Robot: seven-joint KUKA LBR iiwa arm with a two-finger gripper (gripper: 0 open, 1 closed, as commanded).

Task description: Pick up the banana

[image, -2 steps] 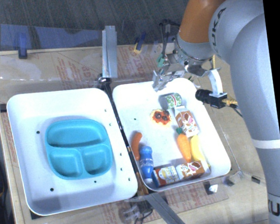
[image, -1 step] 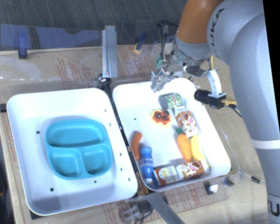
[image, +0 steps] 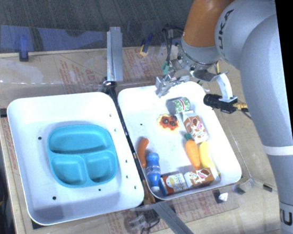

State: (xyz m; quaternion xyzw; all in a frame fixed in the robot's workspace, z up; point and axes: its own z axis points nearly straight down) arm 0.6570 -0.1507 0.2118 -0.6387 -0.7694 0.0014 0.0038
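Observation:
The banana (image: 206, 157) is a small yellow fruit lying lengthwise near the right wall of the right bin (image: 134, 105), tight against an orange carrot (image: 193, 153) on its left. My gripper (image: 170, 82) hangs over the far edge of that bin, well behind the banana and slightly left of it, with nothing seen in it. The grey arm with its orange band comes down from the upper right.
Around the banana lie a small carton (image: 195, 127), a green can (image: 178, 104), an orange-red toy (image: 167, 121), an orange sausage (image: 142, 148), a blue bottle (image: 154, 172) and a juice box (image: 190, 178). The left bin (image: 23, 116) holds a blue divided tray (image: 81, 153).

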